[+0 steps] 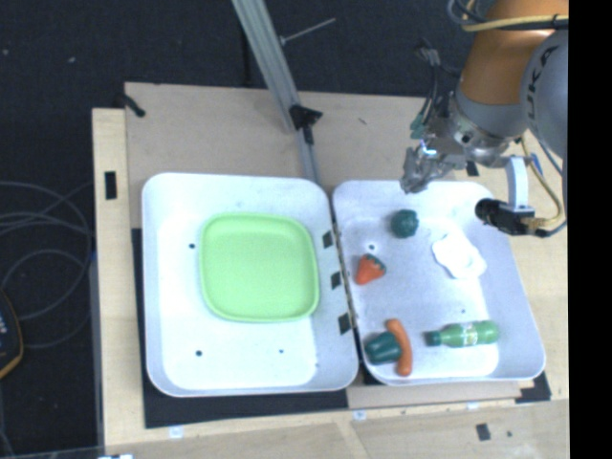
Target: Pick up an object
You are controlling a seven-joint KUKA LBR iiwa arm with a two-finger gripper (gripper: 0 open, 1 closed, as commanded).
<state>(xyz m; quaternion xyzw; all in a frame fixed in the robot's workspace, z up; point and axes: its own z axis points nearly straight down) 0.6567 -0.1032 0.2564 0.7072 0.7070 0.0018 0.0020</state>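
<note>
We are observing the gripper (418,177) hanging over the far edge of the right bin (507,256); we cannot tell how it is set, and nothing is showing in its grasp. Lying in that bin are a dark green ball (404,223) just below the gripper, a red and green strawberry-like toy (370,270) near the left wall, a white crumpled item (457,255) toward the middle, a green bottle (464,334) lying on its side, and an orange carrot-shaped toy (400,345) touching a teal object (381,349). The bottle is carrying a label, but we are reading no writing on it. The left bin (172,256) is holding a light green square plate (258,267). Both bins are resting on the bench (191,122).
</note>
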